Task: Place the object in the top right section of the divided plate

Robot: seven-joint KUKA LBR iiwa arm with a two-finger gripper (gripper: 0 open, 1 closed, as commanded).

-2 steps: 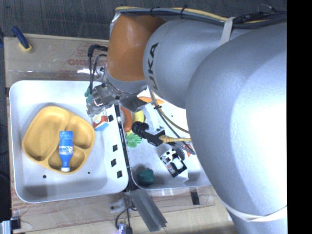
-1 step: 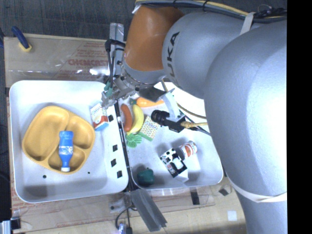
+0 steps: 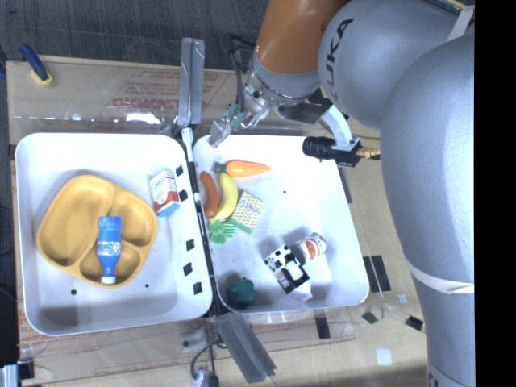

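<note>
Grey and bulky, the arm [image 3: 403, 95] fills the right side of the view, its orange band [image 3: 294, 22] above the wrist. Its end effector [image 3: 228, 126] hangs over the upper left corner of the right bin [image 3: 347, 224], close to the divider between the bins; whether it is apart or together I cannot tell, and nothing can be seen in it.

On the surface [image 3: 97, 87], the left bin [image 3: 32, 216] carries a yellow divided plate [image 3: 68, 216]. A small blue bottle [image 3: 109, 248] lies on the plate, across its lower right part, cap end toward the bottom. Just beside the plate's upper right edge stands a small carton [image 3: 164, 191], on the bin floor and off the plate.

The right bin holds a carrot [image 3: 246, 168], a banana [image 3: 228, 197] with a red sausage [image 3: 209, 193] touching its left side, a patterned packet [image 3: 248, 210], a green leafy piece [image 3: 222, 231], a dark green round thing [image 3: 240, 292], and a black-and-white carton [image 3: 289, 269] next to a small can [image 3: 313, 247].
</note>
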